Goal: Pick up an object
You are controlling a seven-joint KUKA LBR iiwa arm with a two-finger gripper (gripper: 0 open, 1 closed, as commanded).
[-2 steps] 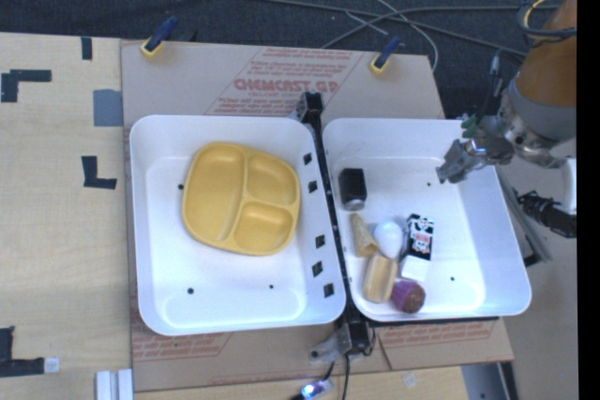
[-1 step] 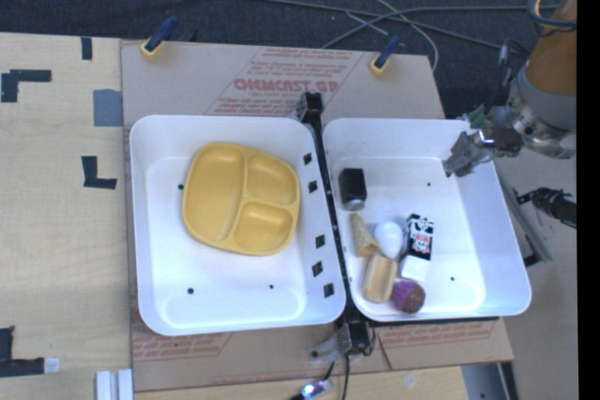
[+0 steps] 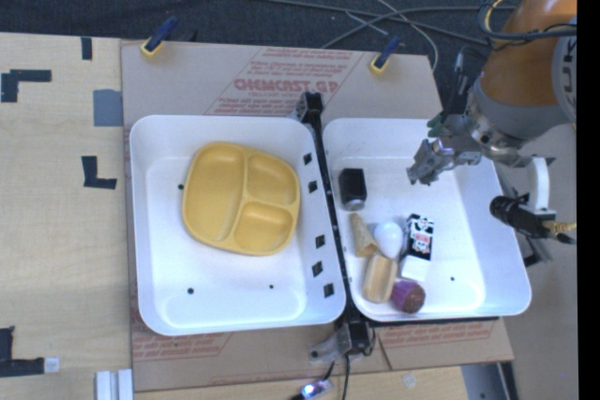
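My gripper (image 3: 424, 171) hangs over the right bin (image 3: 469, 290), near its upper right part, with nothing seen between its fingers. Below and left of it lie a black cylinder (image 3: 352, 186), a white ball (image 3: 387, 234), a tan stick-like piece (image 3: 361, 234), a tan block (image 3: 378, 277), a black-and-white cow-pattern carton (image 3: 419, 237) and a purple round object (image 3: 408, 297). All of them lie on the bin floor, apart from the gripper.
The left bin (image 3: 155, 201) holds a yellow divided plate (image 3: 241, 198). A black divider with clips (image 3: 323, 201) separates the bins. Cables run across the dark floor at the top. Yellow clamps (image 3: 159, 37) (image 3: 384, 57) pin the cardboard base.
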